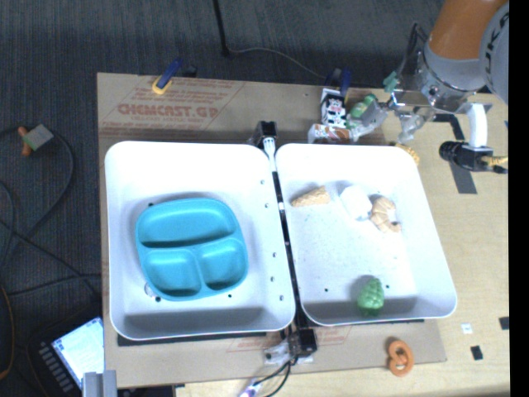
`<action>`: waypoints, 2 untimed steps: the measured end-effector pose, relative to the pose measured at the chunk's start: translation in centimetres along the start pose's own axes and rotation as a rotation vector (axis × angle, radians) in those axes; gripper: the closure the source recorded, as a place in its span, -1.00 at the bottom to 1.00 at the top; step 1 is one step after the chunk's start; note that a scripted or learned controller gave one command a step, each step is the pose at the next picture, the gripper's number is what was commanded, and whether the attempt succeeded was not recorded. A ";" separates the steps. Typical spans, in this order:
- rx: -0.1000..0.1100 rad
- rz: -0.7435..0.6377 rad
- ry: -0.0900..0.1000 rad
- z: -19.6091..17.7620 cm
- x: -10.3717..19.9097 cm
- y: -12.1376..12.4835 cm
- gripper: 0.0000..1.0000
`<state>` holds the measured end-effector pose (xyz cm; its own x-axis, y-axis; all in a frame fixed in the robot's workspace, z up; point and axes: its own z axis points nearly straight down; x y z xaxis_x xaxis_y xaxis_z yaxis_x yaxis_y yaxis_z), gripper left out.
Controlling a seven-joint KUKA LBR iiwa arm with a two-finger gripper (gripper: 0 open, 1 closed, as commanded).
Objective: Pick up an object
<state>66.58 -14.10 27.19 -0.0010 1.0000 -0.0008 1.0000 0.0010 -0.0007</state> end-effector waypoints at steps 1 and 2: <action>0.000 0.000 0.000 0.0 0.0 0.0 -1.00; 0.000 0.000 0.000 0.0 0.0 0.0 -1.00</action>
<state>66.59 -14.10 27.19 -0.0010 1.0000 -0.0008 1.0000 0.0010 -0.0007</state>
